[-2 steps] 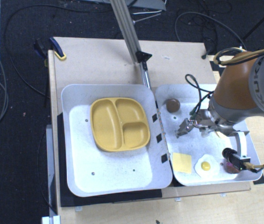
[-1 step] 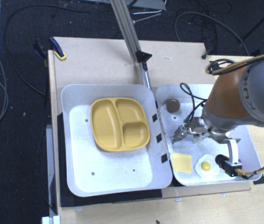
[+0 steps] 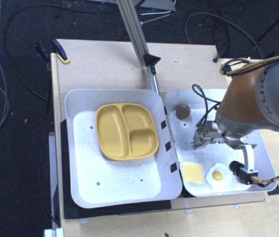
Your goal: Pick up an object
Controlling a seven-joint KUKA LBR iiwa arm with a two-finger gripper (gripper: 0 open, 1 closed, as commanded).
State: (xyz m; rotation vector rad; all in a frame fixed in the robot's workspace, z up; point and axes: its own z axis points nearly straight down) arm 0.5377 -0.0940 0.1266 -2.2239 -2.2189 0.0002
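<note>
Nearest the camera, the fried egg lies in the right bin, the cheese slice at its nine o'clock. Both sit toward six o'clock from the claw; whether it is clenched I cannot tell.

Yellow plate — white bins

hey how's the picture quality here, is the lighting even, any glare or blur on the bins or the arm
Camera view: lighting is bright and fairly even over both bins, the left bin slightly washed out; the yellow plate looks sharp with soft shading in its compartments; the arm is a little soft at its edges; the floor around the bench is dim.
</note>
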